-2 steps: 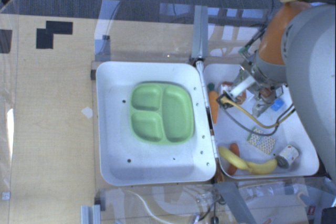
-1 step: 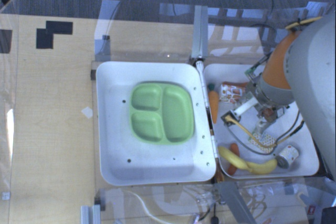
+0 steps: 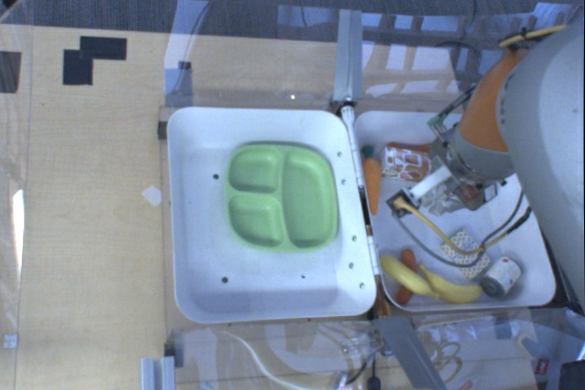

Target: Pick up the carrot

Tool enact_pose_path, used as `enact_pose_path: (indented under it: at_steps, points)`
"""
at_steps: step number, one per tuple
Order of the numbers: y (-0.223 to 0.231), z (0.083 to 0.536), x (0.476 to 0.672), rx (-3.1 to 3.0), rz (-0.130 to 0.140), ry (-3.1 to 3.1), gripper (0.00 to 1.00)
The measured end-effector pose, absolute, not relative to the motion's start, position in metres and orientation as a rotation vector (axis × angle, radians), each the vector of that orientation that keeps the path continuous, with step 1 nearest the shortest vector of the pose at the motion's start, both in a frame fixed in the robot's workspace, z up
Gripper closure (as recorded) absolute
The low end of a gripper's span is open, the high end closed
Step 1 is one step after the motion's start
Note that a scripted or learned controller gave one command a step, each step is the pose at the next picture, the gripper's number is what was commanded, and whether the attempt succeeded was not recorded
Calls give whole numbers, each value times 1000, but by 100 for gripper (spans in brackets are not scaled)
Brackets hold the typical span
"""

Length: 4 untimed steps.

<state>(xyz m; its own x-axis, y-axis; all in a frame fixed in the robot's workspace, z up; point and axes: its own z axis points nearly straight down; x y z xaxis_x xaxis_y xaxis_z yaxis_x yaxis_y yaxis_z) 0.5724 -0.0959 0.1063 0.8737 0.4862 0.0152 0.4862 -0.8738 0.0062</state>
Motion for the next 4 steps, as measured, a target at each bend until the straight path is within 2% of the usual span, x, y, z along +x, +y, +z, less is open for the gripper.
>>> enact_pose_path:
  at_steps: [1,2,3,4]
  points:
    - [-116,191,549,2970,5,1019,100]
    - [-94,203,606,3006,4,909,100]
    - [-93,213,607,3001,8,919,100]
    - [-57,219,545,2830,3,1365,100]
